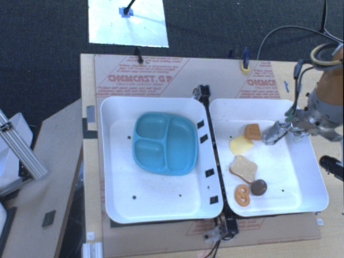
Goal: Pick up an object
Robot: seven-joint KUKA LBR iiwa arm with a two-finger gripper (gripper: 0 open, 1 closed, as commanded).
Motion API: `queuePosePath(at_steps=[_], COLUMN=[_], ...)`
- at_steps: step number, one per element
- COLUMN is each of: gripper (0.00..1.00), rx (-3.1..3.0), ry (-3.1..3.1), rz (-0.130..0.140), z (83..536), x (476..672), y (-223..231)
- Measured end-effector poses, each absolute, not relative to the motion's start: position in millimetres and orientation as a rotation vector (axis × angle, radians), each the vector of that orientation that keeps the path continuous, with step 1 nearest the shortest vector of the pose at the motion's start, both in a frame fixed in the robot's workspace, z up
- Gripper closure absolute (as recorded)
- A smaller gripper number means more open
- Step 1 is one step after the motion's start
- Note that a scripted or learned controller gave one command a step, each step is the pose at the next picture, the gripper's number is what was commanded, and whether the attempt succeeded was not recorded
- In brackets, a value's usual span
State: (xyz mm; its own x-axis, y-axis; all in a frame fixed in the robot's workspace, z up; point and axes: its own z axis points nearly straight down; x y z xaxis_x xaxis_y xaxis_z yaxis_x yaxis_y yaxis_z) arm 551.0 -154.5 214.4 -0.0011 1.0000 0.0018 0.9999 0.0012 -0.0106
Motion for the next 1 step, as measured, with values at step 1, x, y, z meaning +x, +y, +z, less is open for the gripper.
queuePosePath(at_steps=[1], gripper=[0.00], rx=[-2.218], ry=[-2.227], rz=[0.000], z=[220.7], x=[553.7], y=[-154.2])
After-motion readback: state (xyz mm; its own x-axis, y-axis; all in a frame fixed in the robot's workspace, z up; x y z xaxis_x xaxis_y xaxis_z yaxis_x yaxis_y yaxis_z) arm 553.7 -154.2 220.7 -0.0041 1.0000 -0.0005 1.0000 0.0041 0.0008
